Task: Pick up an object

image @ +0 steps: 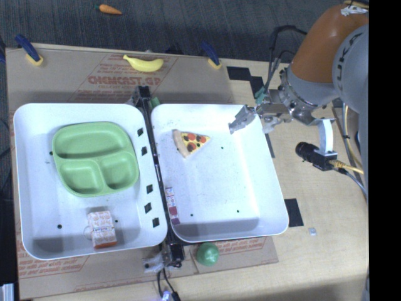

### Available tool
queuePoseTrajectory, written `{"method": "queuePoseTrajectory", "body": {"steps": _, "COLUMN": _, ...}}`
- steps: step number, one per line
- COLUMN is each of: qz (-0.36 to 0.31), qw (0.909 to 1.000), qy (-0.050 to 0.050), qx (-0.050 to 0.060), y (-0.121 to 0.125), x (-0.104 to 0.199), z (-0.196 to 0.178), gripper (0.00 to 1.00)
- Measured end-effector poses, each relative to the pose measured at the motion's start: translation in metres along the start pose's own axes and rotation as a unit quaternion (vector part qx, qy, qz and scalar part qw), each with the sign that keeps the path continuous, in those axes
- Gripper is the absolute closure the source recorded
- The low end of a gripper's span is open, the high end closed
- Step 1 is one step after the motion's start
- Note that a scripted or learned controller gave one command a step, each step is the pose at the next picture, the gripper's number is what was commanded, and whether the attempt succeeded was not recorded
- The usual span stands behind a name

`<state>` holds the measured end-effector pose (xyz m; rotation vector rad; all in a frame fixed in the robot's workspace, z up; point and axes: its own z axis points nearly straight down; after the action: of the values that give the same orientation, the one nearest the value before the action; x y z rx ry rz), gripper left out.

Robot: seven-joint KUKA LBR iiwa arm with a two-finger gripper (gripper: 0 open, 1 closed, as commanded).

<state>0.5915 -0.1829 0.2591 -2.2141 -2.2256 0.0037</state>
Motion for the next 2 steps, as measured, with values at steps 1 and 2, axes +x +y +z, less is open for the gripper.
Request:
{"method": "queuePoseTrajectory", "body": {"steps": 1, "qz": 0.0, "qw": 1.0, "qy": 0.001, "qx": 0.003, "y": -0.046, "x": -0.028, "z": 0.134, "gripper": 0.0}}
{"method": "queuePoseTrajectory", "body": {"steps": 2, "qz": 0.0, "qw": 1.0, "qy": 0.0, "qx": 0.0, "y": 0.021, "x": -0.028, "z": 0.168, "gripper": 0.0}}
